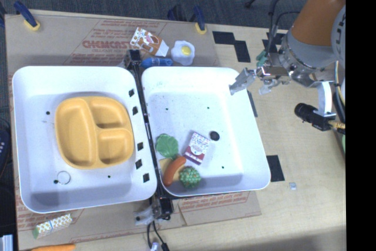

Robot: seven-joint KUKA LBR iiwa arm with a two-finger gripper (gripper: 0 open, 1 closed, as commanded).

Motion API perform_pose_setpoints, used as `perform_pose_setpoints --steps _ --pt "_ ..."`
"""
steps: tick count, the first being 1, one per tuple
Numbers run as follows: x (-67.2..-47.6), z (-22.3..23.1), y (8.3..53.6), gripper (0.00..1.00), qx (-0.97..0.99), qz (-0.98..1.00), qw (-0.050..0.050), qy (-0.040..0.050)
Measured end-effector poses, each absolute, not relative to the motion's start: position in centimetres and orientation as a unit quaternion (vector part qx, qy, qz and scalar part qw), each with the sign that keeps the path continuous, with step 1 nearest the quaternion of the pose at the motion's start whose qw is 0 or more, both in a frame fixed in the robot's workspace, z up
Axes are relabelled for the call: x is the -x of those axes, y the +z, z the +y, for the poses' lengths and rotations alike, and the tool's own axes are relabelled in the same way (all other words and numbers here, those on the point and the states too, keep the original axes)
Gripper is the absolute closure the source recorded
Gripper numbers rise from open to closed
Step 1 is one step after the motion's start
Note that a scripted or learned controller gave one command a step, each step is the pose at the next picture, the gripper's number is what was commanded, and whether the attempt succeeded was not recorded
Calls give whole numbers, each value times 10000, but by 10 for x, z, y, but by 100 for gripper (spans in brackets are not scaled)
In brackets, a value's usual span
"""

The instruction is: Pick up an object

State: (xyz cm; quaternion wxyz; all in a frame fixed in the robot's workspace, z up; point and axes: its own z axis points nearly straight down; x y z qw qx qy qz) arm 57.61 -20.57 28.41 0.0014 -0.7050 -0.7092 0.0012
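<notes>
From my seat at the remote station I see the pickable things clustered in the right bin [247, 144], all toward its near-left corner. The small carton [198, 148] is red and white, a little box lying tilted on the bin floor. Just left of the carton sits a green leafy piece [167, 144]. Below the carton lies an orange-red sausage-shaped toy [173, 170], and touching that toy's right end is a bumpy green ball like a broccoli head [188, 176]. A small dark round disc [214, 136] rests just beside the carton's upper right corner. The rest of the right bin's floor is bare white.

The left bin [29, 126], on the far side of the carton from the arm, holds a yellow divided tray [94, 131] with three compartments, lying flat on the floor of that bin.

The gripper [238, 83] hangs over the right bin's upper right rim, well apart from the carton, up and to its right. I cannot tell from this angle how its fingers stand. Nothing shows between them.

Beyond the bins, above the carton's side of the bench, lie a patterned snack packet [144, 40], a blue object [156, 61] and a yellow-and-white piece [184, 52].
</notes>
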Motion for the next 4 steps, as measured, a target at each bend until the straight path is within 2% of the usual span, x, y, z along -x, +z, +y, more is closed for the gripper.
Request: perform_pose_setpoints --steps 1,2,3,4 --pt "-530 -197 130 0 6233 -7820 27 9" --pt "-535 -133 92 0 5972 -8021 15 7" --pt "-535 -133 102 100 5953 -8035 24 13" --pt "-499 -77 192 100 4877 -8730 5 3"
